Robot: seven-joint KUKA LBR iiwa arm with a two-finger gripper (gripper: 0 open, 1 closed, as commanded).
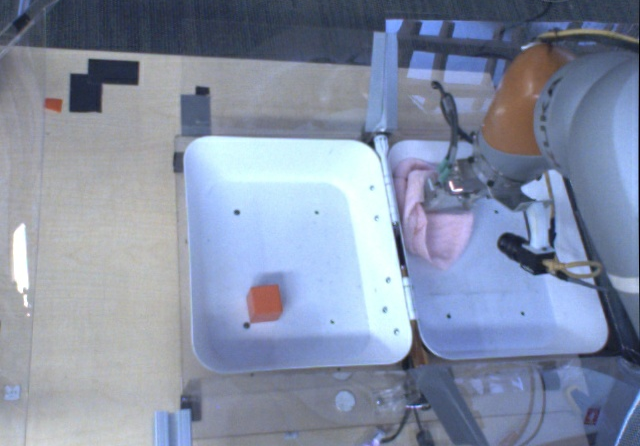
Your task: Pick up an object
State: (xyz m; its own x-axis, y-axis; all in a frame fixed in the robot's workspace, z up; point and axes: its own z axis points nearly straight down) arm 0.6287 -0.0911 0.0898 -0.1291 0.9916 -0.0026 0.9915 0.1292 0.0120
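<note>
A pink cloth [430,217] lies crumpled at the left side of the right bin [520,324], against the wall between the bins. My gripper [447,190] is down on the cloth's upper right part, its metal head pressed among the folds. An orange block [265,303] rests on the floor of the left bin [290,194], toward the near left corner, far from the gripper.
The arm's grey body and orange band [520,99] cover the upper right of the right bin. A black cable fitting [525,252] hangs beside the cloth. A metal divider rail [392,224] runs between the bins. Black markers [100,82] sit on the bench at far left.
</note>
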